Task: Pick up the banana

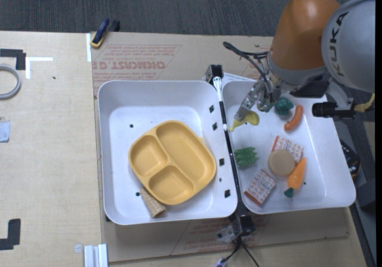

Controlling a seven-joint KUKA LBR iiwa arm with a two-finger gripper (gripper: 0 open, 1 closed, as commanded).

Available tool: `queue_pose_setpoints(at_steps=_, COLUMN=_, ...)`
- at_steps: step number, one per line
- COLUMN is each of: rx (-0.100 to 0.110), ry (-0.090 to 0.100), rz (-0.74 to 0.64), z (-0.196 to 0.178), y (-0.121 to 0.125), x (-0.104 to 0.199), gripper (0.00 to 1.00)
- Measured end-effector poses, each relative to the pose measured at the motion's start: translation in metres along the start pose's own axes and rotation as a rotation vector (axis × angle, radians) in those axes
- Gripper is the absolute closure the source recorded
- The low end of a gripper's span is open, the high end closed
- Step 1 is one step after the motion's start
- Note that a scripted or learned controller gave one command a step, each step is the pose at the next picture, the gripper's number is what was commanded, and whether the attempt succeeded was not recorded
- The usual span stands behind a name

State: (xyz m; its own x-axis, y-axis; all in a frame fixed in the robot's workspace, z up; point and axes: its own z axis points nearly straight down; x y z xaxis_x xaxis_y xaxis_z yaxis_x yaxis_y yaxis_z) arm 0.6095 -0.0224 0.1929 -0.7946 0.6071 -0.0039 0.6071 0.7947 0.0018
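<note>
Banana [246,119], small and yellow, lying in the right-hand bin [327,191] close against the dividing wall it shares with the left-hand bin [113,158], near that wall's far end. The end effector [253,103] sits directly over the banana and appears to touch or nearly touch its upper side; whether its fingers are spread or pressed together cannot be told, and no grasp is evident. Judged step: closing on the banana. A sound grasp would straddle the fruit across its short axis and seat low before lifting, since the curved skin is likely to slip. Room is tight on the side toward the dividing wall; away from the wall, a green round item [283,105] and a sausage [293,118] lie near. Green leafy item [245,156] sits along the wall, nearer the camera. A straight vertical lift offers the clearest exit.
</note>
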Motion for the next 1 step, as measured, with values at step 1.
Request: queue_pose_setpoints(at_steps=1, rx=0.001, ry=0.003, rz=-0.157, z=0.0003, y=0.0012, x=0.0750, gripper=1.00)
